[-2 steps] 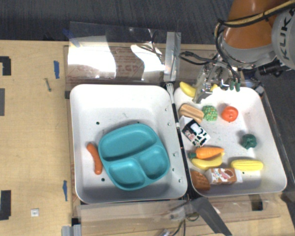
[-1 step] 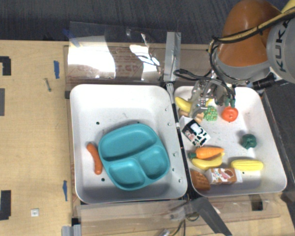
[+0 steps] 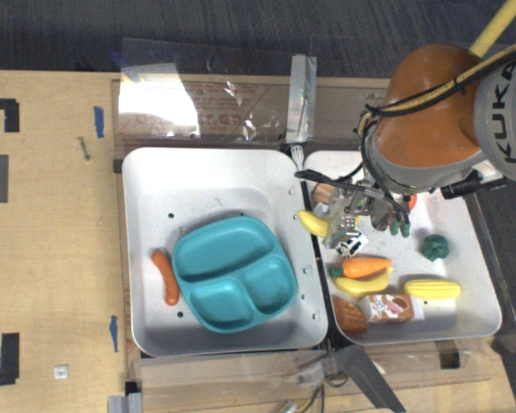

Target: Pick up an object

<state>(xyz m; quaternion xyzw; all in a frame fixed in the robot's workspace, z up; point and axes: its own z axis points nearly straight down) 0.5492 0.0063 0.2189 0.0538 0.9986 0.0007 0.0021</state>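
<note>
The arm's orange band (image 3: 430,114) hangs over the back of the right bin (image 3: 482,308). My gripper (image 3: 347,227) points down at that bin's left side. Just left of it lies a yellow banana (image 3: 314,223). A small black-and-white piece (image 3: 352,245) sits right under it, and I cannot tell whether that is a toy or part of the gripper. In front of it are an orange carrot (image 3: 365,268), a yellow corn cob (image 3: 431,290), a red-brown packet (image 3: 389,308) and a brown bun (image 3: 350,316). I see nothing clearly held.
A dark green lump (image 3: 435,248) lies at the right bin's right side. The left bin (image 3: 155,179) holds a teal divided plate (image 3: 233,272) and an orange sausage (image 3: 166,276). A crumpled clear plastic sheet (image 3: 215,101) lies behind the bins. Wooden bench (image 3: 43,231) extends to the left.
</note>
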